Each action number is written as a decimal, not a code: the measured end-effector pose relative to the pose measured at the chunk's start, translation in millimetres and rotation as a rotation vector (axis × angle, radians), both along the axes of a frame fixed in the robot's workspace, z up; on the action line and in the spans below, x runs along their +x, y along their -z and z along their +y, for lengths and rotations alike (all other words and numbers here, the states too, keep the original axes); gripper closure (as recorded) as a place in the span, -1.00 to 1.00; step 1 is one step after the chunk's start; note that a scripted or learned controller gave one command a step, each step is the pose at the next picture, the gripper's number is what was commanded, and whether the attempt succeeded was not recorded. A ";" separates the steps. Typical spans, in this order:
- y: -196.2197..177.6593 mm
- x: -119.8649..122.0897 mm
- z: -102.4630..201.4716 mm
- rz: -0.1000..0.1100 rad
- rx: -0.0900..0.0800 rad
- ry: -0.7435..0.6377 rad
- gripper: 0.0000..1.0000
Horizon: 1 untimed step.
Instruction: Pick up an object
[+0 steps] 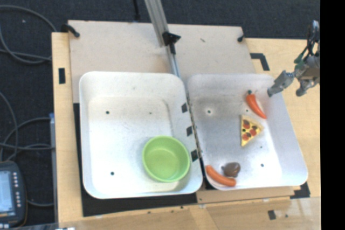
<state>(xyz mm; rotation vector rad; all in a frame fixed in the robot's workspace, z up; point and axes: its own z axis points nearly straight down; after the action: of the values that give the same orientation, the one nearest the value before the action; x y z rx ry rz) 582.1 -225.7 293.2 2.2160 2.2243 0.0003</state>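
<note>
A green bowl (166,158) sat upright at the lower right of the left bin. In the right bin lay an orange pepper (256,104), a pizza slice (249,130), a brown lump (232,169) and an orange sausage (220,176).

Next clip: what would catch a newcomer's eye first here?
The bright green bowl in the left bin stands out most. In the right bin lie a pizza slice and an orange chili, with the hand near that bin's upper right corner.
</note>
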 end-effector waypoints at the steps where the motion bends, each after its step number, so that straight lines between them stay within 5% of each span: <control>1: -0.2 -0.1 -0.2 0.000 -0.001 0.000 -1.00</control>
<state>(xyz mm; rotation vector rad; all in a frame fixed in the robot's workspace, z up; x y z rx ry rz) 582.0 -225.9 293.4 2.2153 2.2245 -0.0007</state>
